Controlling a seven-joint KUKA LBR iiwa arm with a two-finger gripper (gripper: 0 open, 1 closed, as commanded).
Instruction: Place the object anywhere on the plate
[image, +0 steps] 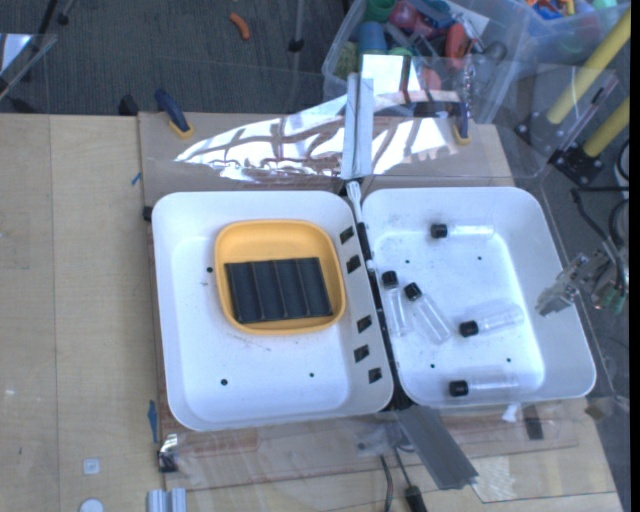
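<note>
Five clear vials (432, 318) with black caps lie scattered in the right bin (560, 350); the yellow plate (228, 243) sits in the left bin. Likely light, rigid, slippery and prone to roll; grip mid-barrel. The gripper (560, 292) hovers at the right rim, jaws' state indeterminable.

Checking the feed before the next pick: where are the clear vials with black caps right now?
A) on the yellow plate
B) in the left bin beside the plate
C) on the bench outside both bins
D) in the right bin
D: the vials lie scattered in the right bin, while the yellow plate sits in the left bin carrying a dark ribbed block.
</note>
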